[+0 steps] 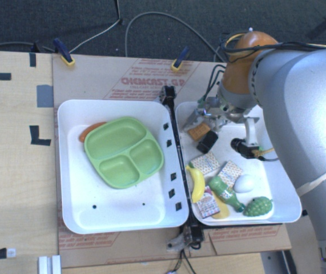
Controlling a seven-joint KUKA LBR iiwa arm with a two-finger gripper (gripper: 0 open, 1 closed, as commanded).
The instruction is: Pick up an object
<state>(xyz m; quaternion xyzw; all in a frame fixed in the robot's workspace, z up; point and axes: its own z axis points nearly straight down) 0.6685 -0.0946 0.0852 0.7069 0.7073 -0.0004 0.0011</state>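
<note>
Over right white bin (277,207), near its upper-left corner, tool (213,116) hangs low; finger state cannot be told; small tan block (197,132) and black block (206,142) just beneath, likely pick target; yellow banana (197,182) lies loose nearer front, untouched.

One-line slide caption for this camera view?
KUKA arm's gripper low over the right bin near a brown block; green divided tray in the left bin.

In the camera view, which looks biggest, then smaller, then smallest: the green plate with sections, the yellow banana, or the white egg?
1. Green plastic divided plate
2. Yellow toy banana
3. White egg
</note>
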